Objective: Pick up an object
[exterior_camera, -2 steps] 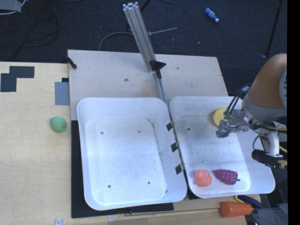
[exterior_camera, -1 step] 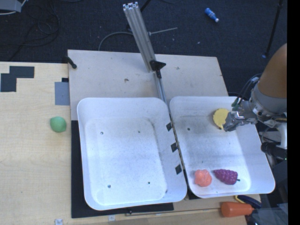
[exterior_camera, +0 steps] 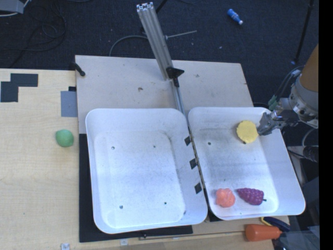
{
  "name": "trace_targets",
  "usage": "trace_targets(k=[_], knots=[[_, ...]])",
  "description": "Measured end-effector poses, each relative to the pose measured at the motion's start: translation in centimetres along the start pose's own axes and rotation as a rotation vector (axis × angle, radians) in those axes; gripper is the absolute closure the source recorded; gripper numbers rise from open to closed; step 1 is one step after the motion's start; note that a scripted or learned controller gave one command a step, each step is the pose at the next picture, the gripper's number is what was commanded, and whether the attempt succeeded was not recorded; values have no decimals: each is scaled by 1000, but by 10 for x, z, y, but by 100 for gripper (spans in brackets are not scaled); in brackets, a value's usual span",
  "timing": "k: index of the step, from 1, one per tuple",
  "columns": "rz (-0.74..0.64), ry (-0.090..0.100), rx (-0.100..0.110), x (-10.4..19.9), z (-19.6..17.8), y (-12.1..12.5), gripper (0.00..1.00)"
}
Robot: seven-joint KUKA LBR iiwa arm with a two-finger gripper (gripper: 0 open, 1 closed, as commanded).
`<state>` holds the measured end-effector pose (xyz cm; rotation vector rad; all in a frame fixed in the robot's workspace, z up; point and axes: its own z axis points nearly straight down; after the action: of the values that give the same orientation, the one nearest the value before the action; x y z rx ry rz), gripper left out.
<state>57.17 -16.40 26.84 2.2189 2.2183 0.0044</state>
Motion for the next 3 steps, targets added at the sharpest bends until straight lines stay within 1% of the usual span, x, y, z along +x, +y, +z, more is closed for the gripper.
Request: trace_targets(k=[1,2,3], knots=[[0,1,5,0,-4,0,100],[-4,2,6,50,8,10,100],[-3,2,6,102,24,9,100]])
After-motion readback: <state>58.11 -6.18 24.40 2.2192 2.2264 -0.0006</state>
